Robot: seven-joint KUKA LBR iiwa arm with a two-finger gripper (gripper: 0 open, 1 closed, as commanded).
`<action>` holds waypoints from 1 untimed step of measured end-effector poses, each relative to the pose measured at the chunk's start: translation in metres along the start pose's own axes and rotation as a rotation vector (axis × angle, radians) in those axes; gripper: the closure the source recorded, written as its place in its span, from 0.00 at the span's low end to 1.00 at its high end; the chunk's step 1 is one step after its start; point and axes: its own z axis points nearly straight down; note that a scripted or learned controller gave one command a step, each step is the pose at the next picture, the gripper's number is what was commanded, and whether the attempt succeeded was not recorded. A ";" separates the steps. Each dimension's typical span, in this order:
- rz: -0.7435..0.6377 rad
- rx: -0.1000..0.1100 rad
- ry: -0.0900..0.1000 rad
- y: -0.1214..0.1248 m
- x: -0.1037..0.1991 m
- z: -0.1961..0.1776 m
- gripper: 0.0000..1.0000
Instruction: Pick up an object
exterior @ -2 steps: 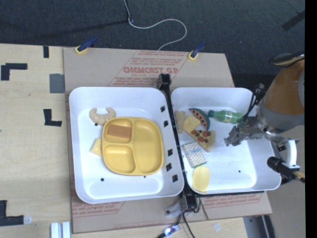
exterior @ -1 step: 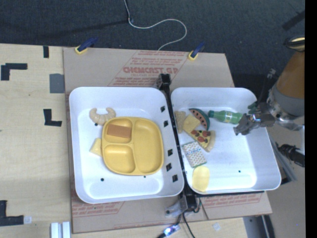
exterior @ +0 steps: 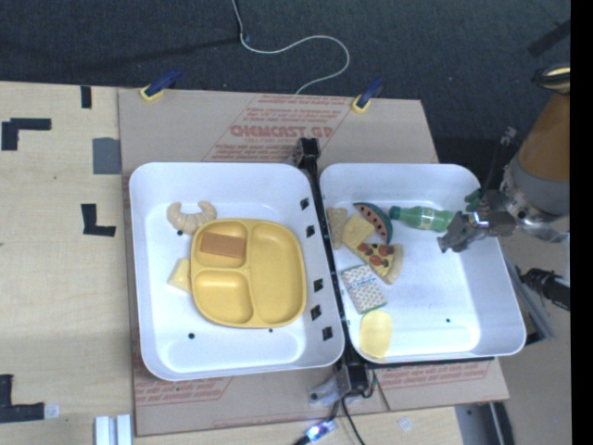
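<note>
Gripper (exterior: 460, 235) is being held over the right side of the right bin (exterior: 482, 336), near that bin's right wall, with the grey arm and its orange band (exterior: 547, 142) reaching in from the right. Whether anything is being gripped cannot be told, since the dark tip is too small and blurred to read.

Just to the left of the gripper, a green plastic bottle (exterior: 422, 217) is lying on its side, its near end close to the tip; contact between the two cannot be made out. Farther left, a watermelon slice (exterior: 374, 221) is resting beside the bottle's far end, and below that a toy pizza slice (exterior: 380, 256) is lying next to a pale yellow wedge (exterior: 356, 233). Down and to the left of the gripper, a small checkered packet (exterior: 363, 287) is lying flat, and a pale yellow round piece (exterior: 375, 333) is sitting near the bin's front edge.

Well to the left, the left bin (exterior: 153, 332) is being occupied by a yellow divided tray (exterior: 269, 290) carrying a brown slab (exterior: 222, 243), with a croissant (exterior: 188, 215) and a yellow wedge (exterior: 180, 273) lying beside the tray.
</note>
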 end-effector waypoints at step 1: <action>-0.003 0.002 0.001 -0.009 0.043 0.005 1.00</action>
